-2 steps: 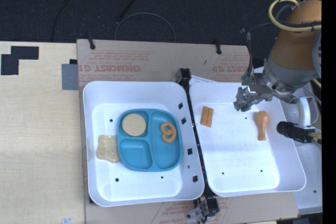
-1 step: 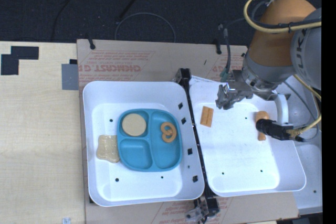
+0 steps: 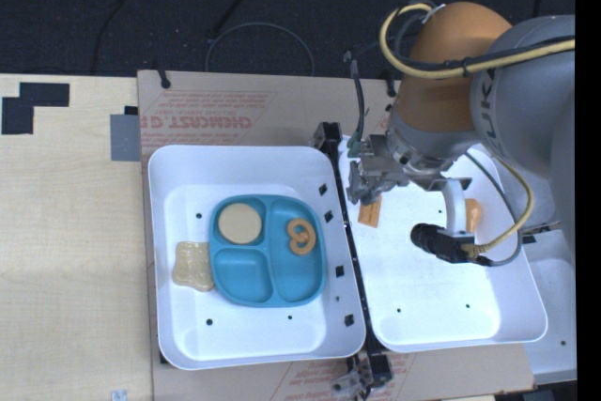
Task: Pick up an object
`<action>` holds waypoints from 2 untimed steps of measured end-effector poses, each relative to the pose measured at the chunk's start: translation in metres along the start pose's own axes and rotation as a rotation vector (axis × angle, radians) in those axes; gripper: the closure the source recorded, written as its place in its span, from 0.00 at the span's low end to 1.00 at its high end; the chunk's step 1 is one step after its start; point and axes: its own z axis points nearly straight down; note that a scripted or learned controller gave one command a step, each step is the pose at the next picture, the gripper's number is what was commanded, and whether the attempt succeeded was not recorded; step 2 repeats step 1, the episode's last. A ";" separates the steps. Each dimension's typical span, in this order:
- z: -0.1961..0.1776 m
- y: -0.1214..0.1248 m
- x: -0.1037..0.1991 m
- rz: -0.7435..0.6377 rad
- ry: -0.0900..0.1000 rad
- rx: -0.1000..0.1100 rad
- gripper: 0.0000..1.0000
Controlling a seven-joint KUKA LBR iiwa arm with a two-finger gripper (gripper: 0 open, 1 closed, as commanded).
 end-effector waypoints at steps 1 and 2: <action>-0.003 0.001 0.057 0.000 0.000 -0.002 1.00; -0.003 0.001 0.057 0.000 0.000 -0.002 1.00</action>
